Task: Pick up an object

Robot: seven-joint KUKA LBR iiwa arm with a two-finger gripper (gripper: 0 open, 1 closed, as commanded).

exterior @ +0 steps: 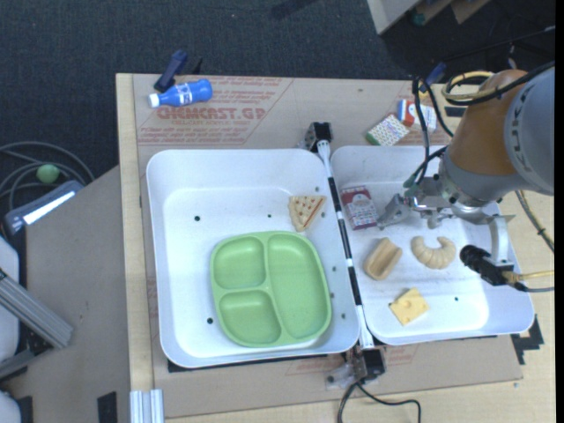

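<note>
Camera view looks down on a brown cardboard-topped bench (264,104) over dark carpet (88,25). Left white bin (176,192) holds a green divided plastic plate (269,287) and a waffle-patterned wedge (305,210). Right white bin (476,320) holds a tan croissant (434,252), bread roll (382,258), yellow cheese block (409,307) and red carton (358,206). Gripper (414,208) hovers above the croissant; whether its fingers are spread, I cannot tell.

A robotics lab: plywood bench (264,113), two white bins (176,236), loose cables (26,174).

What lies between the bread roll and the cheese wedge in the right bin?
In the camera view, only bare white bin floor lies between the bread roll and the cheese wedge. The croissant sits off to the roll's right.
</note>
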